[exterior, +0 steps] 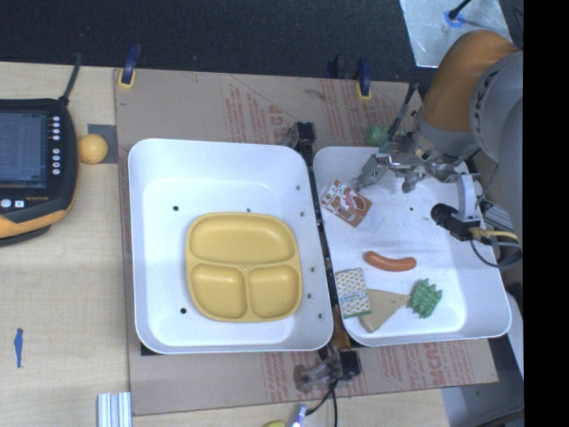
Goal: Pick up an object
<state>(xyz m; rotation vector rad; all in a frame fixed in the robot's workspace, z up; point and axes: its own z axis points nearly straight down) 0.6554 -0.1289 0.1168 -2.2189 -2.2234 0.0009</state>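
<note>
The gripper (391, 173) hangs with fingers apart and nothing between them, at the right bin's (487, 327) eleven o'clock, just beside the snack packet (345, 203), seemingly its target.

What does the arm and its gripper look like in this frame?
The arm is a bulky, rounded grey body with a broad orange band above the wrist. Below it, the gripper is a small grey metal assembly with thin fingers. A black cylindrical fitting with dark cabling sits at the arm's side.
</note>
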